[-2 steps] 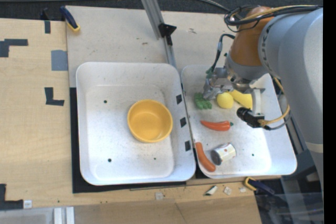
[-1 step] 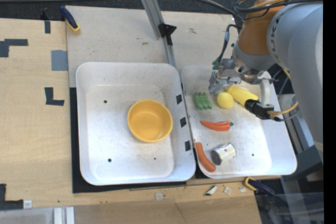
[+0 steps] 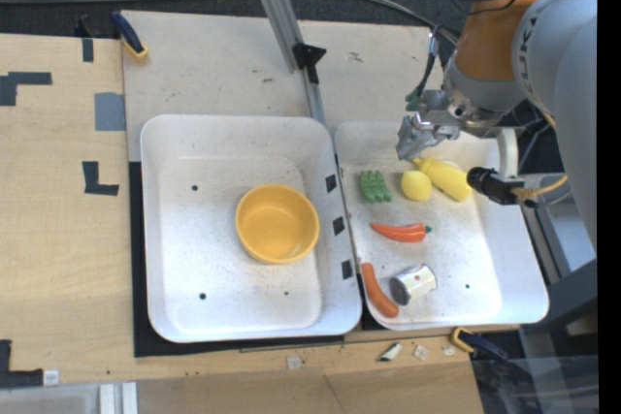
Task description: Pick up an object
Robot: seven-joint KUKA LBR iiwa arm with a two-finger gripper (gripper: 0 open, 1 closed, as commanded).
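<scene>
My gripper (image 3: 415, 143) hangs over the back of the right bin (image 3: 505, 301), just above and behind a small yellow lemon-like piece (image 3: 415, 185). A yellow corn-like piece (image 3: 447, 178) lies right of it. A green ridged piece (image 3: 375, 186) sits to the left. A red chili pepper (image 3: 399, 231) lies in the middle of that bin. Near the front lie an orange sausage-shaped piece (image 3: 378, 291) and a small silver can (image 3: 413, 283). Nothing shows between the fingers.
The left bin (image 3: 175, 305) holds a yellow bowl (image 3: 277, 223). A slanted metal pole (image 3: 281, 5) rises behind the bins. Small scraps lie on the bench in front of the right bin. Tape marks lie on the bench at the left.
</scene>
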